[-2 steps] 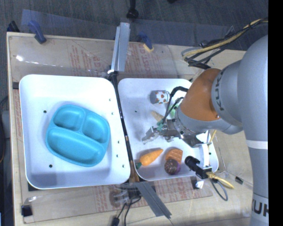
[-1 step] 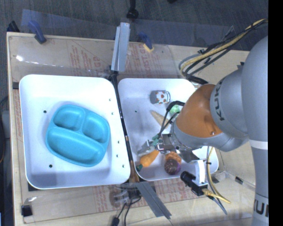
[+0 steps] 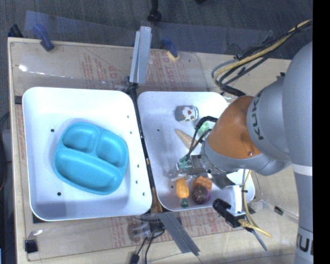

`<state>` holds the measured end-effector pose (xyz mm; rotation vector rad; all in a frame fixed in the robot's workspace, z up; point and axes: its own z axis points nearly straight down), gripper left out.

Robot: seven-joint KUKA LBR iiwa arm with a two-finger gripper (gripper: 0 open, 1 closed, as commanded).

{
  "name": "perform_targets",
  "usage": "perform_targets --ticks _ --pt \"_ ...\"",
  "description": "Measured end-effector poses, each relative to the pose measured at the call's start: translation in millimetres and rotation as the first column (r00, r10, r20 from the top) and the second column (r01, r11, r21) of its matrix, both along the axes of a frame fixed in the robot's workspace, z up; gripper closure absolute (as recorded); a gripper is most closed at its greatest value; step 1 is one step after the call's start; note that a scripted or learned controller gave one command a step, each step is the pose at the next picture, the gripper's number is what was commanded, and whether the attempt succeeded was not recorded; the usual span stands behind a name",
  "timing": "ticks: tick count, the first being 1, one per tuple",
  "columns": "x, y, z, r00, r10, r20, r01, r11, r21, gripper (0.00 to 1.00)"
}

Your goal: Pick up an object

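Observation:
The right bin [image 3: 159,125] holds several small objects. An orange piece [image 3: 181,188] and a brown-purple lump [image 3: 201,192] lie near its front edge, with a small green bit [image 3: 183,203] below them. A tan cone [image 3: 186,138] lies mid-bin and a small round grey-white item [image 3: 186,113] sits toward the back. A green piece [image 3: 205,127] shows beside the arm. My gripper [image 3: 190,168] hangs low over the front of this bin, just above the orange piece and the brown lump; the wrist hides its tips.
The left bin [image 3: 38,109] carries a blue three-section tray [image 3: 91,157]. A metal divider bar [image 3: 139,54] stands at the back between the bins. Cables [image 3: 247,59] run at the back right, and the arm's grey body [image 3: 286,120] covers the right bin's right side.

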<state>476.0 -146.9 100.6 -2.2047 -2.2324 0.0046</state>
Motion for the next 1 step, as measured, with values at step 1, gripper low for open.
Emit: perform_targets --ticks 1 --pt "0.4 51.5 111.3 1.000 -0.003 0.002 0.003 1.000 0.000 1.00"
